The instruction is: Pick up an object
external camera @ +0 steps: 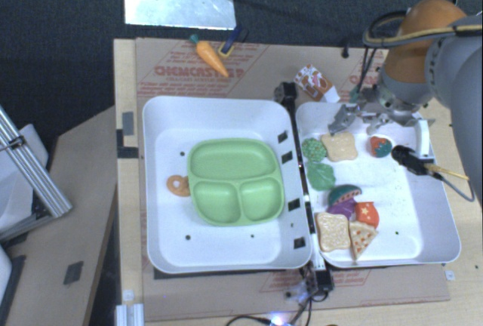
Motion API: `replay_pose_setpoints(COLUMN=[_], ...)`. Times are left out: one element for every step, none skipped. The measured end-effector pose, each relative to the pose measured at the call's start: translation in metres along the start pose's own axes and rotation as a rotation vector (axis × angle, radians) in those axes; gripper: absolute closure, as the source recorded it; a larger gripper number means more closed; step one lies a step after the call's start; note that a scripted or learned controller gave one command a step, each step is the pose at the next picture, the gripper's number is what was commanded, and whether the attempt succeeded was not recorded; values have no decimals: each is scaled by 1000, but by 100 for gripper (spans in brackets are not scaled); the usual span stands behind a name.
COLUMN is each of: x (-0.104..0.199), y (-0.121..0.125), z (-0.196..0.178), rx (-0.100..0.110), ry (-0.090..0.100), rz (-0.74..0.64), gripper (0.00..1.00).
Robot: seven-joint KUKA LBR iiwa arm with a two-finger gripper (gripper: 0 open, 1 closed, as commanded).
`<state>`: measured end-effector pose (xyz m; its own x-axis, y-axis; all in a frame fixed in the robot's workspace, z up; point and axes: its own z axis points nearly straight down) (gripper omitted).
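Currently the arm (pixel 445 53) reaches in from the right edge of the bench, its orange band above the far right corner of the right bin (pixel 430 211). The gripper (pixel 349 118) hangs low over that bin's far left corner, just beyond the bread slice (pixel 339 146); whether the claw is wide or narrow cannot be told at this slant, and nothing is seen gripped in it. Candidate objects all lie in the right bin: bread slice near the far left corner, a round green piece (pixel 313 149) touching its left side, a green leaf (pixel 321 176) just nearer along the left wall, a red and green round piece (pixel 380 146) toward the far right. Near the middle of the left wall sit a purple and green piece (pixel 343 198) and a red piece (pixel 366 213), touching. A toast slice (pixel 332 231) and a pizza wedge (pixel 361 239) lie at the near left corner, side by side. The left bin (pixel 219 113) holds a green divided tray (pixel 235 180) at its centre, with a small pretzel (pixel 179 185) just beside the tray's left edge. A toy carrot (pixel 211 58) lies on the bench beyond the left bin's far edge, and a small red and white packet (pixel 315 82) sits just past the right bin's far left corner.
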<state>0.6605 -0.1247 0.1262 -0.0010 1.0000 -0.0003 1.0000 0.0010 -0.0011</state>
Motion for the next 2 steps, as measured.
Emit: replay_pose_setpoints(x=[1,0], y=[1,4], z=[41,26], rx=[-4,-13], ry=[1,-2], rz=[0,0], gripper=[0,100])
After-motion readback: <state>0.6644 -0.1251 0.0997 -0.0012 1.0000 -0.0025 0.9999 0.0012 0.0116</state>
